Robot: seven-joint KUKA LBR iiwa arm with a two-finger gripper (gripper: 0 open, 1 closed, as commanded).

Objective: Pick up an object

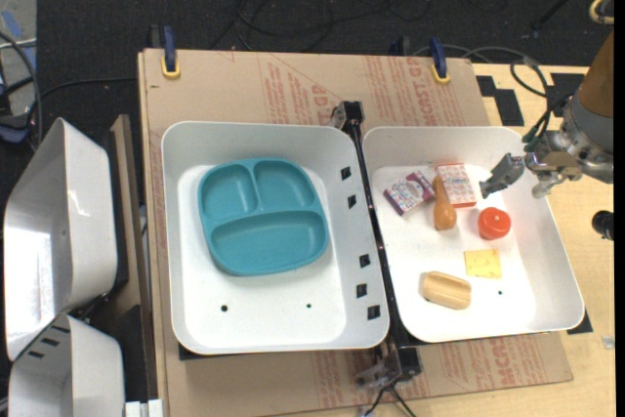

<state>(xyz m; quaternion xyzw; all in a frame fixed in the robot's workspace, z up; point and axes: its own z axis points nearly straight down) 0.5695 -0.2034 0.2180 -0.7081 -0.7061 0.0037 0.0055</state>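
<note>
A cardboard-topped bench [293,78] fills mid-frame, blue clamps on its far edge, with dark floor and loose cables across the top. The left bin [186,308] holds a teal divided plate [262,216]. The right bin [547,308] holds a tomato [494,224], cheese slice [482,263], bread roll [445,290] and packet [409,192]. The hand [506,175] hovers at the bin's upper right, spread, gripping nothing.

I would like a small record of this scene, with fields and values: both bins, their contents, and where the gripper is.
left bin: holds a teal divided plate
right bin: holds six small things
packets: purple packet, red and white packet
toy food: orange carrot, red tomato, yellow cheese slice, tan bun
gripper: above the right bin's upper right part, holding nothing
</note>
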